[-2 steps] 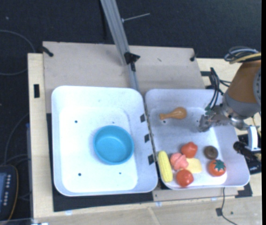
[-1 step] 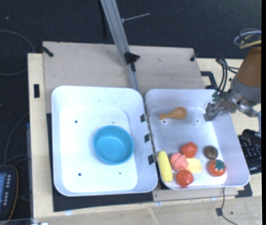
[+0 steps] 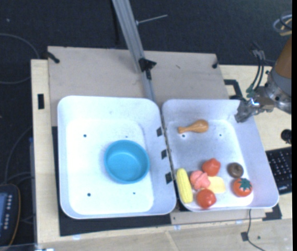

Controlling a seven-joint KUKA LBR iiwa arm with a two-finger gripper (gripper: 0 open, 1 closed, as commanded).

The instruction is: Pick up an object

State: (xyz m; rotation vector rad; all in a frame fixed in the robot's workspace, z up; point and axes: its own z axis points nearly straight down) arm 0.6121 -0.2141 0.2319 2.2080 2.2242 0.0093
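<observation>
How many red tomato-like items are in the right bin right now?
3. One tomato sits mid-bin, another lies at the front edge beside the corn, and a third with a green top is front right. None looks hidden.

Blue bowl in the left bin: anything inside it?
The blue bowl looks empty, its blue bottom bare. It sits in the left bin; whatever lies beneath the bowl is covered.

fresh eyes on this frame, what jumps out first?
The blue bowl alone in the middle of the left bin. Then the bright toy food bunched in the right bin's near corner, with a drumstick lying apart farther back. The hand sits over that bin's far right rim.
</observation>
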